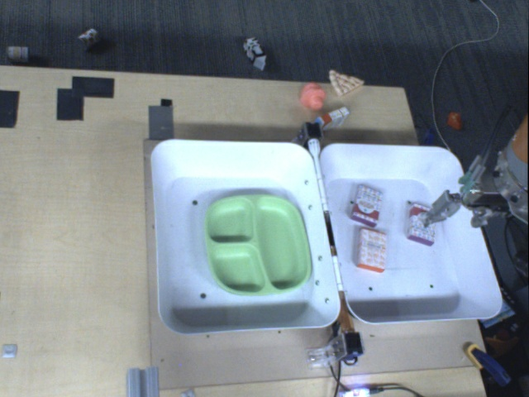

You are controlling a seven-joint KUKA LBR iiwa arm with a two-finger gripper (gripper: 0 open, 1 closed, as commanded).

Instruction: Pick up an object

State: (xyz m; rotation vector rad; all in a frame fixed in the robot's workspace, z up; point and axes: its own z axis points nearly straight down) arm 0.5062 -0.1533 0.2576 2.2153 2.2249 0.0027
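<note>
the left bin (pixel 165 222) holds a green tray (pixel 258 243) with three compartments, well to the left of the gripper (pixel 431 214). in the right bin (pixel 446 304) lie three small packets: a red-and-white one (pixel 366 204) left of the gripper, an orange one (pixel 372 249) below that (both lying flat), and a purple-edged packet (pixel 421 224) right at the gripper's tip. one finger touches its top; whether the fingers are spread or closed i cannot tell. the arm (pixel 500 190) comes in from the right.

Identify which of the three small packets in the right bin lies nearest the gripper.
The rightmost packet, purple-edged: the gripper is right at it, while the other two packets lie further left.
</note>
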